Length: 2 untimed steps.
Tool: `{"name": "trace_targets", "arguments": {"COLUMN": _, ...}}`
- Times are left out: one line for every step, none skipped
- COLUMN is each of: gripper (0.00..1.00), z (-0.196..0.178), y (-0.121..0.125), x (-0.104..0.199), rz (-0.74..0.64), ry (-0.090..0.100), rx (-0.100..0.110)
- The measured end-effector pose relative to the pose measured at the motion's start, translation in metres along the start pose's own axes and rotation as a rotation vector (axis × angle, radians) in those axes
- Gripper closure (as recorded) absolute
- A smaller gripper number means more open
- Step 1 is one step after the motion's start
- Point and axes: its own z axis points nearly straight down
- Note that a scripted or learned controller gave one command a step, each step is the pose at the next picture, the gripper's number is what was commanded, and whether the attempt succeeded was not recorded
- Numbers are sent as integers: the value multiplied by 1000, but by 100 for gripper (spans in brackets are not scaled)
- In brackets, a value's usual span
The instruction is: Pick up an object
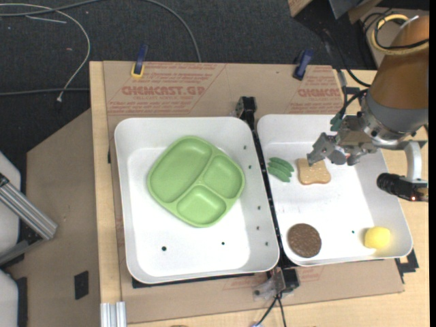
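The arm is reaching in from the right over the right bin (402, 247), and its gripper (325, 154) is hanging low above the tan toast-shaped piece (315, 175) near the middle of that bin. The dark tips are sitting just at the upper edge of the toast piece, which is lying flat on the bin floor, so nothing is being held; whether the claw is spread wide or drawn narrow cannot be told from this slanted view. A green leaf-shaped piece (280, 169) is lying just beside the toast piece, against the wall between the bins, which is probably leaving little room on that side for a finger. A brown round piece (304, 240) and a yellow ball (377, 238) are resting well apart near the front rim. The left bin (136, 251) is carrying a green divided plate (196, 180). Judged from this placement, the toast piece is the likely target, and a descent is still needed before any closing.
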Motion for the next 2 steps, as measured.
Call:
{"name": "trace_targets", "arguments": {"gripper": 0, "z": -7, "y": 2, "x": 0, "rz": -3, "ry": -2, "rx": -13}}
{"name": "trace_targets", "arguments": {"gripper": 0, "z": 51, "y": -6, "x": 0, "rz": -2, "ry": -1, "rx": -8}}
